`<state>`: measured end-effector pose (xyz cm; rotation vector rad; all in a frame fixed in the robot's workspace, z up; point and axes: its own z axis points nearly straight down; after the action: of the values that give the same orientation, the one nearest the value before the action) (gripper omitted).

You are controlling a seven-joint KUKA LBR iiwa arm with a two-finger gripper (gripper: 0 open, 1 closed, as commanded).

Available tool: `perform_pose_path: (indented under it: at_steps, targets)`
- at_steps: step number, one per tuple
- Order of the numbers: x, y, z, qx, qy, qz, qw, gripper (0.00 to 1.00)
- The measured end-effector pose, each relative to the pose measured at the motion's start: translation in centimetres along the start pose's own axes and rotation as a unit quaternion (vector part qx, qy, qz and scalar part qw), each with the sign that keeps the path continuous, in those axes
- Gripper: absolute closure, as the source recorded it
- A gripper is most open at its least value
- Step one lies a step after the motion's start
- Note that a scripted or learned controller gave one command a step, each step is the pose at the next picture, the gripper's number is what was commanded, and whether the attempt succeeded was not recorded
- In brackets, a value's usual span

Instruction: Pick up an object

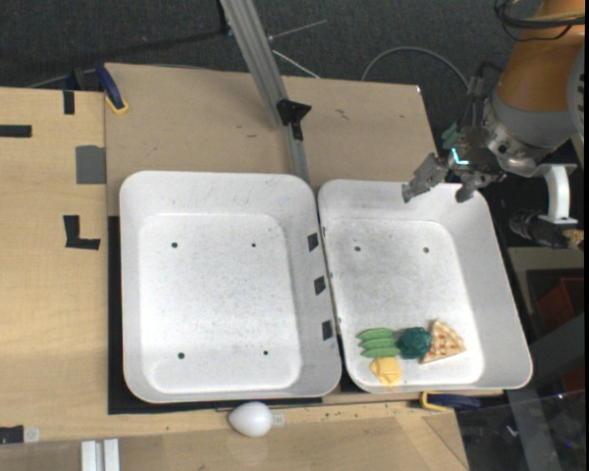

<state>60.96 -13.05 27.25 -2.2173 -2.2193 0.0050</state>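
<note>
A small cluster of toy food lies at the near edge of the right bin point(471, 253): a green pea pod point(377, 340), a dark teal piece point(412, 341), a yellow piece point(387, 368) and a pizza slice point(444, 342). My gripper point(439, 186) hangs over the bin's far right corner, well away from the cluster. Its two fingers are spread apart and open, with nothing between them.
The left bin point(216, 283) lies beside the right one, joined by black clips. A white egg-shaped object point(251, 419) rests on the bench in front of the left bin. A grey metal pole point(260, 62) slants across the back of the bench.
</note>
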Motion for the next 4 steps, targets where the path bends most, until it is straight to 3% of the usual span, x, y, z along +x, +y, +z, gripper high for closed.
perform_pose_path:
  at_steps: [1,3,4]
  targets:
    - [0.0,0.1,-0.3,-0.002,-0.001,-0.001,1.0,0.0]
    - [-1.9,-0.5,10.5,0.001,-0.001,0.0,1.0,0.0]
    - [-1.1,-1.2,15.5,0.001,0.0,0.0,1.0,0.0]
